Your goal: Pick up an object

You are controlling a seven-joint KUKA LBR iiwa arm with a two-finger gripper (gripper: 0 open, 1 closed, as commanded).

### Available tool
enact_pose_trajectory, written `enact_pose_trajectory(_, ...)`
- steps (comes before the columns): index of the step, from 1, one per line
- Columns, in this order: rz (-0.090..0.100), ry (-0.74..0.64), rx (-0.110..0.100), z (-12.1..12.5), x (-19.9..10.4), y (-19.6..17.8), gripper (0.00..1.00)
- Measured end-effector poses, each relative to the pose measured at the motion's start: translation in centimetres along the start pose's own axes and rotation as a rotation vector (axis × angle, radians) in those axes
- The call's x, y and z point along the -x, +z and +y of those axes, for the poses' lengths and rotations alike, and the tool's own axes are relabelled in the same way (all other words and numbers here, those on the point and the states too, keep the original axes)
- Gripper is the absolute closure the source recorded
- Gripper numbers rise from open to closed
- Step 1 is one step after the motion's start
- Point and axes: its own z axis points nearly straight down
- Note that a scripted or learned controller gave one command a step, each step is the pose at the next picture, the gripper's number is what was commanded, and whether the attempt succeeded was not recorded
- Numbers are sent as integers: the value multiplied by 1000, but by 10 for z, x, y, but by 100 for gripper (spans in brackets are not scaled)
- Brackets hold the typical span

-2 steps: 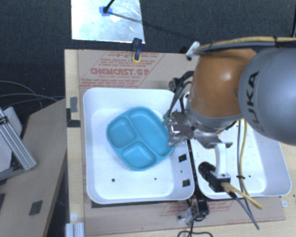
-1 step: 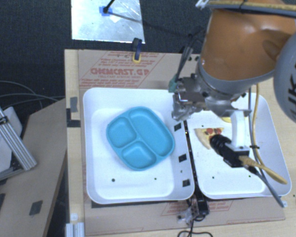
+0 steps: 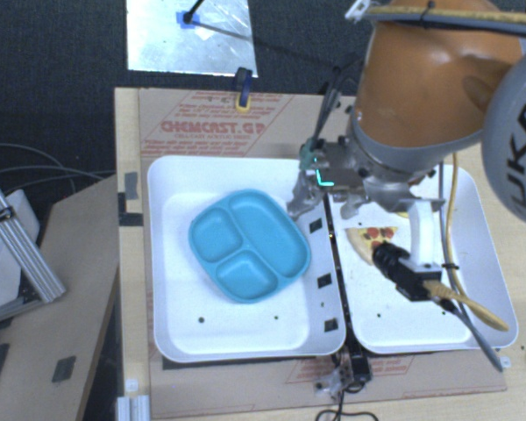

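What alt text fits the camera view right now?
The grey-and-orange arm hangs over the divide between two white bins, its gripper by the upper right edge of a blue three-compartment plate in the left bin. The right bin holds a small pizza-like wedge.

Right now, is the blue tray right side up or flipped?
Right side up. The blue tray shows three hollow compartments facing up, inside the left bin.

The arm (image 3: 513,139) reaches in from three o'clock, its orange band (image 3: 430,68) at one o'clock and the gripper (image 3: 318,182) lowered near the centre.
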Motion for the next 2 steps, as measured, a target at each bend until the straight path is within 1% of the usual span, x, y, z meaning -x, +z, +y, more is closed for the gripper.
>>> enact_pose_trajectory(1,1,-4,4,1,0,-11,100)
enact_pose_trajectory(2,1,-3,3,1,0,-11,0)
